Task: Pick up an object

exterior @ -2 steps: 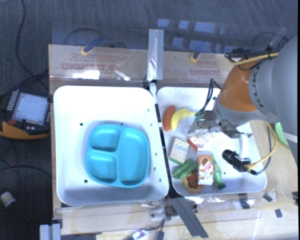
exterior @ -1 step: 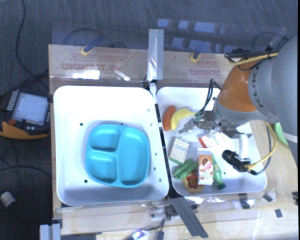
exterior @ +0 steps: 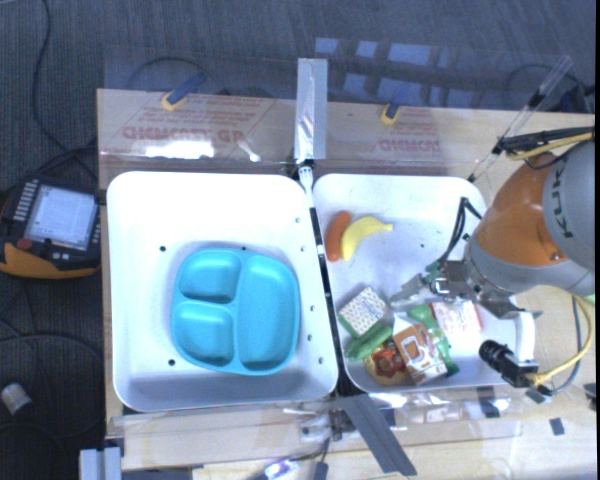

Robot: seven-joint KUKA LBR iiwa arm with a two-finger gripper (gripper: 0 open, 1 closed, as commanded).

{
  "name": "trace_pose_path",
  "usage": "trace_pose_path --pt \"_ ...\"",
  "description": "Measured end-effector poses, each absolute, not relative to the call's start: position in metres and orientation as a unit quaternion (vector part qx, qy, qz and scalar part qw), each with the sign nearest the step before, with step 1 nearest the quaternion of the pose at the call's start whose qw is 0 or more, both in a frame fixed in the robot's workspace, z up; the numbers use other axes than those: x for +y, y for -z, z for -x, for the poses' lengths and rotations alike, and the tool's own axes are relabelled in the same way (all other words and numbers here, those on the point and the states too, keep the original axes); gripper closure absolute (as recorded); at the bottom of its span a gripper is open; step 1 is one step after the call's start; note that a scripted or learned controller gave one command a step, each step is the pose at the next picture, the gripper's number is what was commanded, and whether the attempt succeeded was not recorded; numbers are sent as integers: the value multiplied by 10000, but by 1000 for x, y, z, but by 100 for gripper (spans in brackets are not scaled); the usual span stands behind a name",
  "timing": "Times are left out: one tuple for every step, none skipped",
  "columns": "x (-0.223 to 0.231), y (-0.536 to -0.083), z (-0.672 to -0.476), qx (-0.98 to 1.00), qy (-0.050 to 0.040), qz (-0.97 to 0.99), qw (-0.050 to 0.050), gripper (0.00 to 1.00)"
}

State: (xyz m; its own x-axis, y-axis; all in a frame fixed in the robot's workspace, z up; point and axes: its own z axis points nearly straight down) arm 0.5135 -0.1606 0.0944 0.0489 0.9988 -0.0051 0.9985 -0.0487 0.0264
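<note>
A wooden bench (exterior: 70, 128) seen from above at a slant carries two shallow white plastic bins side by side.

The left bin (exterior: 140, 218) holds a turquoise plastic plate (exterior: 235, 310) with three compartments, lying flat near the bin's middle.

The right bin (exterior: 420, 193) is more crowded, and the grey robot arm with an orange band (exterior: 528, 230) reaches into it from the right edge of the view. The arm's body covers the bin's right side. Its two-finger gripper (exterior: 432, 284) sits low over the middle of this bin, just beside the packets; whether it is spread or pressed together cannot be told, and nothing can be seen held in it.

The things to pick lie in the right bin. A colourful snack packet in orange, red and green (exterior: 408, 353) rests against the near wall. Touching it on the right is a white and pink packet (exterior: 458, 320), partly under the arm. To the left is a small white and green square box with a dotted pattern (exterior: 362, 312), tilted, with a green leafy item (exterior: 362, 343) beneath it. Toward the far left corner lies a yellow toy banana (exterior: 356, 234), touching a small orange-red carrot-shaped toy (exterior: 335, 232) that lies along the dividing wall.

On the floor to the left of the bench sits an orange and grey handheld control pendant with a screen (exterior: 48, 230).
</note>
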Motion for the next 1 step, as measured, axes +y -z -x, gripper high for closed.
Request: trace_pose_path --pt "-133 -95 -495 6421 -92 -7664 168 0"
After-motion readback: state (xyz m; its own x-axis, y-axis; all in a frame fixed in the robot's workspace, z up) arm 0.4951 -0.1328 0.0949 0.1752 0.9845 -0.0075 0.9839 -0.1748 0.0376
